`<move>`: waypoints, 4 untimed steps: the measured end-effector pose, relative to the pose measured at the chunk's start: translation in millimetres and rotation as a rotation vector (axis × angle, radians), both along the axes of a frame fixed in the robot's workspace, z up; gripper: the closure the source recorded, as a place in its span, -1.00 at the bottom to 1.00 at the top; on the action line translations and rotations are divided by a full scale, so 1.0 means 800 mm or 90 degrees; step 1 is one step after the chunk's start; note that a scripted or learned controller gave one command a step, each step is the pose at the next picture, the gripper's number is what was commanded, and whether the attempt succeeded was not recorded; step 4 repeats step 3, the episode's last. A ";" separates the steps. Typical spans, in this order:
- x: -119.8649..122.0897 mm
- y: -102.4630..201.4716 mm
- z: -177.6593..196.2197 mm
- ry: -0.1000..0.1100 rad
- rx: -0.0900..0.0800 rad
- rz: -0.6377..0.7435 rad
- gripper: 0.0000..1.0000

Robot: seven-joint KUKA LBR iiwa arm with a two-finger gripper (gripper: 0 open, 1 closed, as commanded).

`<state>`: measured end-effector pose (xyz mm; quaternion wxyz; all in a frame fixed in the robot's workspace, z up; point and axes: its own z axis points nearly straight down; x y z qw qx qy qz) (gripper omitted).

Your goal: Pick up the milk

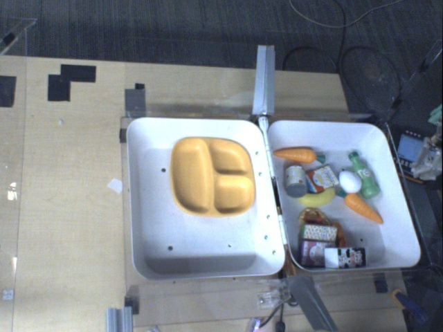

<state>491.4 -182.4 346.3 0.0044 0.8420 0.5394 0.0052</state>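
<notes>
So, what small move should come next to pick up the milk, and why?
Probably bring the tool over the right bin, above the milk: it lies at the near wall, close beside a box, with bare floor behind it.

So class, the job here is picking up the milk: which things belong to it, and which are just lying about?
Belongs to the job:
milk carton

Lying about:
yellow tray
two carrots
green bottle
egg
banana
can

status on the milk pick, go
Milk carton lying at right bin's near edge, untouched. Snack box and purple carton crowd its left. Yellow tray in left bin.
</notes>
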 end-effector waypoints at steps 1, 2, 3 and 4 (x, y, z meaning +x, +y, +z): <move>0.008 0.006 -0.045 0.007 0.004 -0.367 1.00; 0.010 0.008 -0.031 0.005 0.004 -0.362 1.00; 0.012 0.009 -0.017 0.003 0.004 -0.356 1.00; 0.012 0.009 -0.017 0.003 0.004 -0.356 1.00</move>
